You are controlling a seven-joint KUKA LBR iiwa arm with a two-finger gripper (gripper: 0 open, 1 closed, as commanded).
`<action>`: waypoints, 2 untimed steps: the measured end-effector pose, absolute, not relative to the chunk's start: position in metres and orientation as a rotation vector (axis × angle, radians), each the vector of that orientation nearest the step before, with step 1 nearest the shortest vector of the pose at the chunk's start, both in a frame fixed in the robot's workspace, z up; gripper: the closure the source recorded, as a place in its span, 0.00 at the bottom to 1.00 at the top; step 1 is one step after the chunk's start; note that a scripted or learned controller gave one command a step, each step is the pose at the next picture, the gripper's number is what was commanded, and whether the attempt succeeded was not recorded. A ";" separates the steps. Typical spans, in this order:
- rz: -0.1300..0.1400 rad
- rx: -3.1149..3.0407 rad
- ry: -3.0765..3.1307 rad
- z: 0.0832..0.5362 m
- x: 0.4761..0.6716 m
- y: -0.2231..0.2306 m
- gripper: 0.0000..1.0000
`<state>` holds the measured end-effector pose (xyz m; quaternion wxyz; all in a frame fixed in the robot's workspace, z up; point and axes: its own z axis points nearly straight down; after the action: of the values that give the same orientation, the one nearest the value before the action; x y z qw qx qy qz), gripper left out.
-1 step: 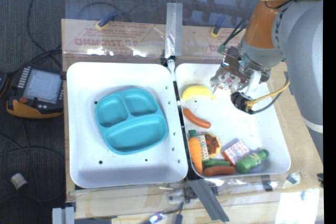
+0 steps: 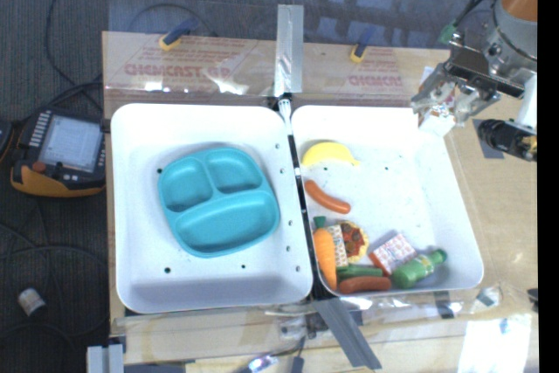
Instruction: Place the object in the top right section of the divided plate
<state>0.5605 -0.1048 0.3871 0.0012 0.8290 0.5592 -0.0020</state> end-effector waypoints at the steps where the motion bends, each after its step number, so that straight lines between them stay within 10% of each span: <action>1: -0.004 2.372 2.064 0.191 0.545 0.000 1.00; 2: -0.009 2.396 2.038 0.182 0.539 0.070 1.00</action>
<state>0.5386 0.0696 0.1815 -0.0019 0.7618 0.6478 -0.0029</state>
